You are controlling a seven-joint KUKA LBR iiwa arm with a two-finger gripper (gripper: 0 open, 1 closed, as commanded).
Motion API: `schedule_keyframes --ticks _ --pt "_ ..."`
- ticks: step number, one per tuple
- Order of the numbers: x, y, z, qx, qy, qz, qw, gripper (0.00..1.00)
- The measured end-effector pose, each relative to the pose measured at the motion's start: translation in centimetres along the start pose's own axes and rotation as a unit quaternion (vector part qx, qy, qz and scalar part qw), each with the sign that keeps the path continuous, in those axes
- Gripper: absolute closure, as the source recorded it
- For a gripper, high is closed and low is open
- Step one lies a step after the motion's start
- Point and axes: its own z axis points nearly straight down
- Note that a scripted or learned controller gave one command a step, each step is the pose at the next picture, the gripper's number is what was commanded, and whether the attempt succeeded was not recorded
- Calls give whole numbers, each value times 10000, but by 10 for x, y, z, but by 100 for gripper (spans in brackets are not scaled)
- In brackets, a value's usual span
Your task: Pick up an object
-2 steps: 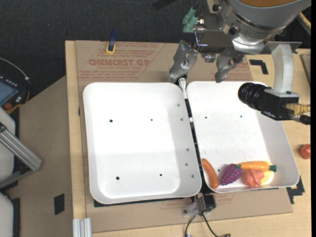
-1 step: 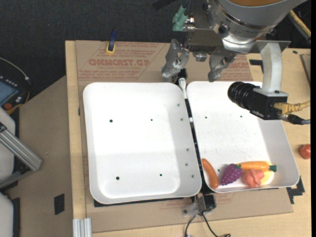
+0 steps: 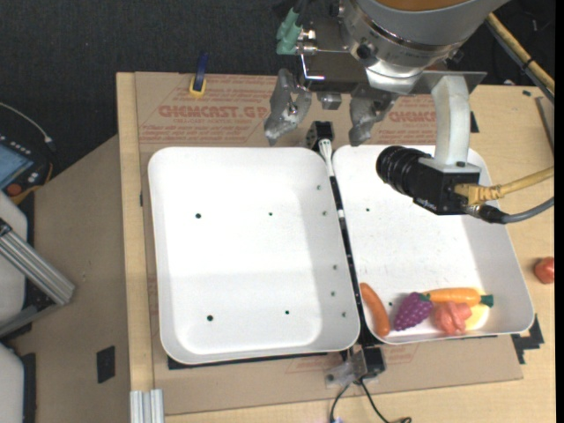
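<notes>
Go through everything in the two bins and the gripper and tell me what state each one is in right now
Two-finger gripper: open, nothing between its fingers, above the bins' far edge.
Left white bin: flat on the bench.
Right white bin: flat, toys in its near corner.
Orange sausage-shaped toy: lying by the bin's left wall.
Purple grape bunch: lying beside it.
Orange carrot: lying flat.
Pink toy: lying under the carrot.

Lighting: we record bright, even light from above. The left bin (image 3: 238, 245) shows near-white glare across its upper floor and a soft grey shade along its lower half. The arm (image 3: 423, 7) at the top edge looks slightly soft. We note dark, dim surroundings beyond the cardboard sheet (image 3: 141, 192). The image is mildly grainy, with no marked edge distortion.
</notes>
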Motion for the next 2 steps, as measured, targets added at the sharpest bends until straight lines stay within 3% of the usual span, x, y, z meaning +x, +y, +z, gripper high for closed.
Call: schedule_keyframes --ticks 2 --pt "32 24 0 -5 -2 8 10000 0"
